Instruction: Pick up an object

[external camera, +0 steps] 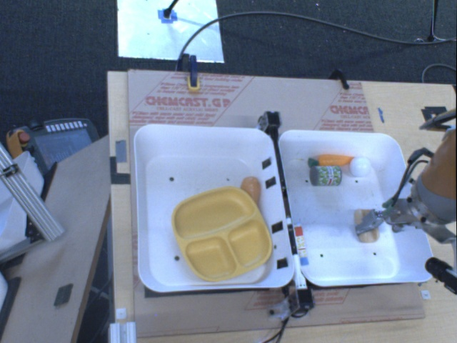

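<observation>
Low in the right bin [400,263], the end effector [369,225] sits over a small tan block [368,235], perhaps wooden, positioned for grasping; its finger state I cannot tell.

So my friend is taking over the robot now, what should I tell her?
Claw: down in the right bin, right at a small tan block; I cannot tell if it grips it.
Also in the right bin: a green can, an orange carrot and a white ball, near the far wall.
Left bin: a yellow divided tray with a tan oval piece beside it.
Done: nothing lifted yet.
Left: grip something and lift it.
</observation>
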Tool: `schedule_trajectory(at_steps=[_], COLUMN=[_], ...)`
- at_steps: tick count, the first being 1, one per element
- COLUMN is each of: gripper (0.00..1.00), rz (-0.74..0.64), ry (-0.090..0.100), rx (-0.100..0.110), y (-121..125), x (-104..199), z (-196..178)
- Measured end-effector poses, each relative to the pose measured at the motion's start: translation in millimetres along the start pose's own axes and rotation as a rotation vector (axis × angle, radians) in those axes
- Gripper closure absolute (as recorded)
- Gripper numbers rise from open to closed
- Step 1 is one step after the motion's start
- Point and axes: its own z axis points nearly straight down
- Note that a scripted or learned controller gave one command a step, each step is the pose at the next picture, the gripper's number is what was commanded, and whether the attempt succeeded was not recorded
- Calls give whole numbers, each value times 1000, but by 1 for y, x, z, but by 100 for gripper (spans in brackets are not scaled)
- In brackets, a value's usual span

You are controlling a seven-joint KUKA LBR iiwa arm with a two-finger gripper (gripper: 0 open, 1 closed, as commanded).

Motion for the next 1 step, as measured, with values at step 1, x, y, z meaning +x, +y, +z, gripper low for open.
schedule_trajectory(at_steps=[1], gripper=[100], rz=[0], ry=[-3], rx=[-6], y=[2], x=[-1], z=[-13])
